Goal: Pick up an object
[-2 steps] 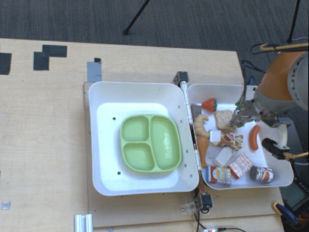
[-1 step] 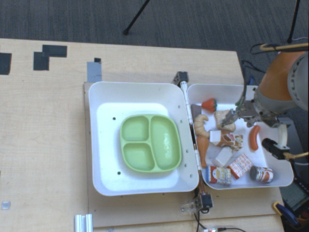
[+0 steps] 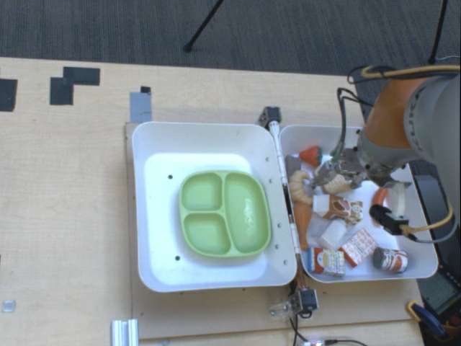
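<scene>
Pale wooden bench (image 3: 65, 193) with dark carpet beyond; two shallow white bins side by side. Left bin (image 3: 144, 193): one green three-compartment tray (image 3: 225, 213), lying flat near centre. Right bin (image 3: 425, 265): jumble of small items, among them a carrot (image 3: 302, 218) along the left wall, a red-and-white carton (image 3: 359, 246), a white block (image 3: 333, 232), a small can (image 3: 390, 260) near the front right corner. Grey arm with orange band (image 3: 392, 117) reaching in from the right; gripper (image 3: 324, 175) low over the pile's upper left, just beside a tan item (image 3: 336, 184); its opening and any hold cannot be made out
</scene>
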Action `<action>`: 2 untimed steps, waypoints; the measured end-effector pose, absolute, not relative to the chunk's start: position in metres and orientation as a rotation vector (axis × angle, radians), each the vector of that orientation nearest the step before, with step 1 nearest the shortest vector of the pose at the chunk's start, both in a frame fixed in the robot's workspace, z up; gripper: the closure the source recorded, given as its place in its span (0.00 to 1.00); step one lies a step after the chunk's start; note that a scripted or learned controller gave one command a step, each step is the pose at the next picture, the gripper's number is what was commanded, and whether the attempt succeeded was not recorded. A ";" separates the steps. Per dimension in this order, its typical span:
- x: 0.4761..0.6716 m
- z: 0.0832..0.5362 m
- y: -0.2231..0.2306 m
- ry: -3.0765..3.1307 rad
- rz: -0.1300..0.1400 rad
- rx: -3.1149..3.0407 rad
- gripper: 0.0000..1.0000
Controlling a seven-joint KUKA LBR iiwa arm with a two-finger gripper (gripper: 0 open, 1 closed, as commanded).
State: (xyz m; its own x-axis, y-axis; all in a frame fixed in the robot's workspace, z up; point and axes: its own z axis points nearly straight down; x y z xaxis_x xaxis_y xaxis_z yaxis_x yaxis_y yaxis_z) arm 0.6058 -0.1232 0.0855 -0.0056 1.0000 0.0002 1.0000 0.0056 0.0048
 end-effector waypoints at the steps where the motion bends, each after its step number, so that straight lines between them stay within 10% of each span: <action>1: 0.607 0.097 -0.123 2.226 0.009 2.209 1.00; 2: 0.600 0.238 -0.067 2.226 0.006 2.212 1.00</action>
